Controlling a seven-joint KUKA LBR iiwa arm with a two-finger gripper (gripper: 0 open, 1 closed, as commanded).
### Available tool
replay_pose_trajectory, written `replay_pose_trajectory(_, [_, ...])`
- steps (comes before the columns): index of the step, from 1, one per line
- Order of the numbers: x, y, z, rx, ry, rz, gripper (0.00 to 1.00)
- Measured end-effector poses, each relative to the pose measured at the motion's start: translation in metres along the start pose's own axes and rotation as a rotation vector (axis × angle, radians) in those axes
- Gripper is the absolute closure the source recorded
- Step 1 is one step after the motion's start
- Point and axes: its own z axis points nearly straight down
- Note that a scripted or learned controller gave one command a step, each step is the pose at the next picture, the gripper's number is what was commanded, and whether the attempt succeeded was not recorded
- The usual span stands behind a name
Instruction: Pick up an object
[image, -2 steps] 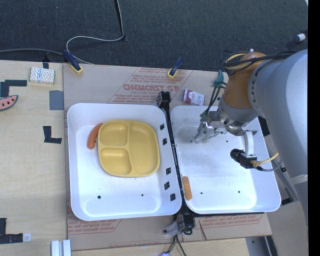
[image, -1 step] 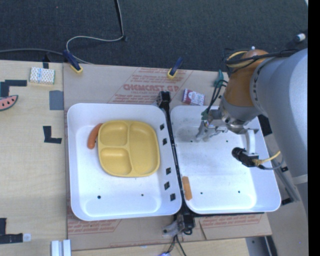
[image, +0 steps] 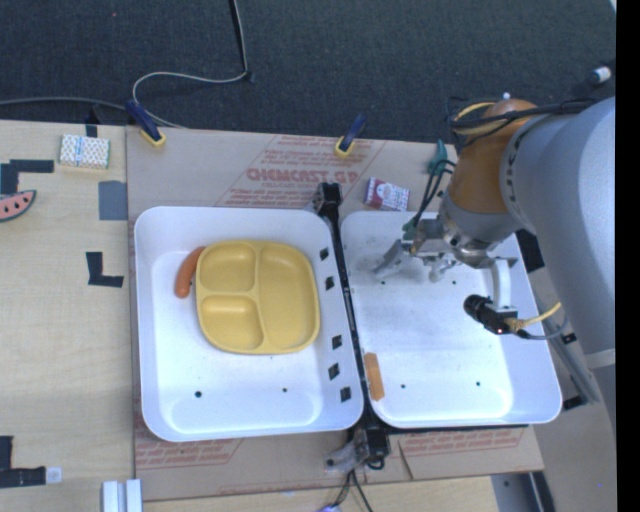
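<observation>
My gripper (image: 400, 258) hung unclenched and empty over the right bin (image: 440, 400); descending there risked grasping nothing, since the carrot (image: 373, 376) lay at seven o'clock.

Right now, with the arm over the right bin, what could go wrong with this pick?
The gripper hovers over bare floor in the right bin, so closing here would likely catch nothing. The small orange piece lies tight against the bin's left wall, awkward to grasp. The yellow divided plate is broad and flat, likely hard to pinch.
</observation>
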Motion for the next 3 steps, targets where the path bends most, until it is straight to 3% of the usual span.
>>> replay_pose_trajectory(1, [0.004,0.024,0.038,-0.002,0.004,0.002,0.0])
replay_pose_trajectory(2, [0.004,0.024,0.028,-0.003,0.002,0.002,1.0])
replay_pose_trajectory(3, [0.059,-0.068,-0.061,-0.001,0.008,0.002,1.0])
